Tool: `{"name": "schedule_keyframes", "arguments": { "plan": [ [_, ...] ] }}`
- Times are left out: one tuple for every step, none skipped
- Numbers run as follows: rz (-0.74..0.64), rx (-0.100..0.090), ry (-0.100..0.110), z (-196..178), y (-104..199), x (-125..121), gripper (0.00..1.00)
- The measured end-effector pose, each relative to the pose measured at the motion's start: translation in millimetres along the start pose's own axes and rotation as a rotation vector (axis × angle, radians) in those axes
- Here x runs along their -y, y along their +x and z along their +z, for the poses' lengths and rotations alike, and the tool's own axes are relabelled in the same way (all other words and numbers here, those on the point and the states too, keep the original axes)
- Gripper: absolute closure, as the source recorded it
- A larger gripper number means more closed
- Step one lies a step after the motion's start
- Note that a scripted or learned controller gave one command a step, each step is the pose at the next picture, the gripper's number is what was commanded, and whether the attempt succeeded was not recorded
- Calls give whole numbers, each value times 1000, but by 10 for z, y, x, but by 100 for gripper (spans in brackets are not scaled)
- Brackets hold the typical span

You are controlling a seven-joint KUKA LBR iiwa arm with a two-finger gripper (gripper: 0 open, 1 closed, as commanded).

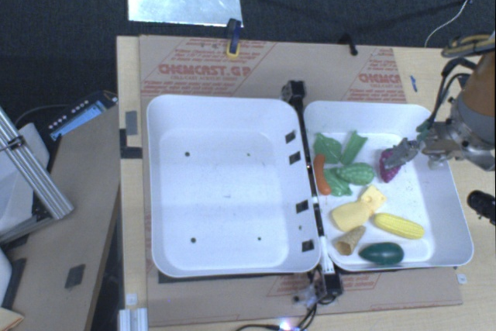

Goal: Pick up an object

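My gripper (397,154) reaches in from the right over the right bin (446,201). Its grey fingers (403,147) are shut on a purple toy (387,165), which hangs at their tip over the bin's upper right part. Below and left of it on the bin floor lie several toys: green leafy pieces (327,145) (356,173), an orange carrot (320,174), a yellow pear-like piece (358,209), a corn cob (399,225), a tan cone (349,240) and a dark green oval (380,252).
The left bin (167,190) sits beside the right one, joined by a black clipped divider (306,174). Both rest on a cardboard sheet (201,66). A cable and stand run across the dark floor at the back.
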State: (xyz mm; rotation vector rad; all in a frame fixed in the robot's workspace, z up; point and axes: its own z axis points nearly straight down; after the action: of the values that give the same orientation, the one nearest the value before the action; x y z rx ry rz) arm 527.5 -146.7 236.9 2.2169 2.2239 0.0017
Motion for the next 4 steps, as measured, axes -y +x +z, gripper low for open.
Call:
{"name": "schedule_keyframes", "arguments": {
  "plan": [
    [4,-3,10,1591,-44,446,0],
    [2,0,-1,1414,-46,403,100],
    [-9,0,-9,1518,376,-655,100],
    [-4,0,-3,1517,625,-937,100]
  ]
}}
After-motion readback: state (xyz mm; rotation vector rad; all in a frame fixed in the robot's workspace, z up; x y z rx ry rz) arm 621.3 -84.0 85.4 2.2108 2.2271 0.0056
